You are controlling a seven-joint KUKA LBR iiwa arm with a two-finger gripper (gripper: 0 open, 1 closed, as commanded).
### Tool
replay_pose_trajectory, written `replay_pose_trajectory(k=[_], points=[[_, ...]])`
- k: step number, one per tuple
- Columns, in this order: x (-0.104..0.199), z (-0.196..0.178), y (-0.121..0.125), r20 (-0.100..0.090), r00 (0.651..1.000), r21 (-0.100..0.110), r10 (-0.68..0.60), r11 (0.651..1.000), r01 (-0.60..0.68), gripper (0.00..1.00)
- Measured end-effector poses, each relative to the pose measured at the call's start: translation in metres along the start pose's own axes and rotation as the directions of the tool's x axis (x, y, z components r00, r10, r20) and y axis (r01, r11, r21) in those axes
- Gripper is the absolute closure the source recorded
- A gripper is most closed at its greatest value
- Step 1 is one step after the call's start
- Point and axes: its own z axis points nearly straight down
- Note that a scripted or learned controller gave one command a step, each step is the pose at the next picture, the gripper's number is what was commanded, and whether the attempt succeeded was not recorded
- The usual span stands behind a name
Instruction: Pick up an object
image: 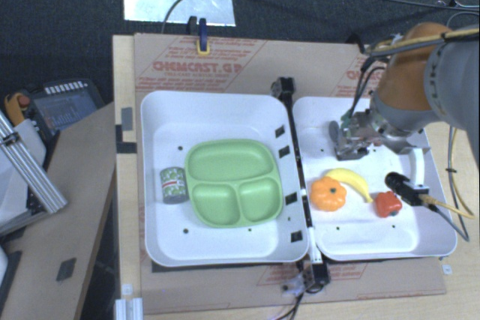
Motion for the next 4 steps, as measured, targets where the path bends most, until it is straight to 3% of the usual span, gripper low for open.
replay_pose_trajectory(k=[2,4], points=[[-0.002,-0.101,-0.002,0.000,1.000,-0.002,-0.002,1.000,0.002,1.00],[0.105,-0.102,-0.016,-0.003,1.000,0.003,-0.008,1.000,0.008,1.00]])
